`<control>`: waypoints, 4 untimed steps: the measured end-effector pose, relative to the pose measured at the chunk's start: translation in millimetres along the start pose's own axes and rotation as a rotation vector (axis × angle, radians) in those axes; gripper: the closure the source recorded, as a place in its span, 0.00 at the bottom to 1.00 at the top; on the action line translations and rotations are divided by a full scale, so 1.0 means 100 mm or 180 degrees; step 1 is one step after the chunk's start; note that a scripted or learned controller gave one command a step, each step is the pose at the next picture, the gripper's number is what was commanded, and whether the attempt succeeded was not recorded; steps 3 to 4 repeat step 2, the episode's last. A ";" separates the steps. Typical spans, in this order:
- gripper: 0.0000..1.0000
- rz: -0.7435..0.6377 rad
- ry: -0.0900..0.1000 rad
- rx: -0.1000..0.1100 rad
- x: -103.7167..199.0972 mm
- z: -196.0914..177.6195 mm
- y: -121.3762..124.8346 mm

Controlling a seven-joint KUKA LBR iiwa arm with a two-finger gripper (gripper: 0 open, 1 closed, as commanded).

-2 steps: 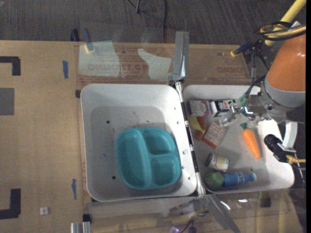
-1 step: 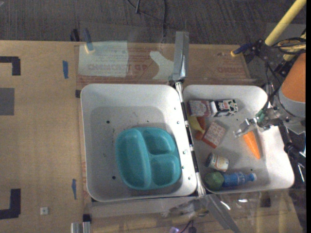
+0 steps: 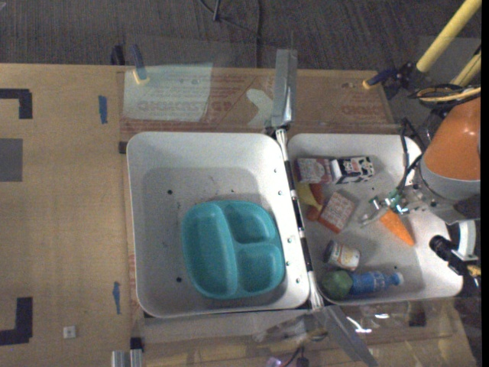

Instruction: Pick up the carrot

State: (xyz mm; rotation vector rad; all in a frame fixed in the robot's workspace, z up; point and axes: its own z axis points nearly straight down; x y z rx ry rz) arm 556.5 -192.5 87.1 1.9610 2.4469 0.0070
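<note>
The orange carrot (image 3: 398, 227) lies tilted in the right bin (image 3: 432, 270), near that bin's right side, its thin end pointing down and to the right. My gripper (image 3: 392, 203) comes in from the right and sits right at the carrot's upper left end, touching or just over it. The grey wrist and orange band (image 3: 457, 147) hang above the bin's right rim. Metal parts of the gripper and the carrot overlap here, and a grip on the carrot cannot be made out.
The right bin also holds a small milk carton (image 3: 355, 167), a red and white packet (image 3: 312, 170), a yellow item (image 3: 308, 197), a pink box (image 3: 338, 210), a can (image 3: 342, 255), a green ball (image 3: 336, 284) and a blue bottle (image 3: 376, 282). A teal divided plate (image 3: 231, 248) lies in the left bin (image 3: 153, 205).
</note>
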 end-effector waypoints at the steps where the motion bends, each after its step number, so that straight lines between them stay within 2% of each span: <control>1: 1.00 0.0030 -0.0021 -0.0011 -0.06 -0.09 -0.01; 2: 1.00 0.0552 0.0002 0.0026 0.31 -0.86 0.39; 4: 1.00 0.0552 0.0002 0.0026 0.31 -0.86 0.39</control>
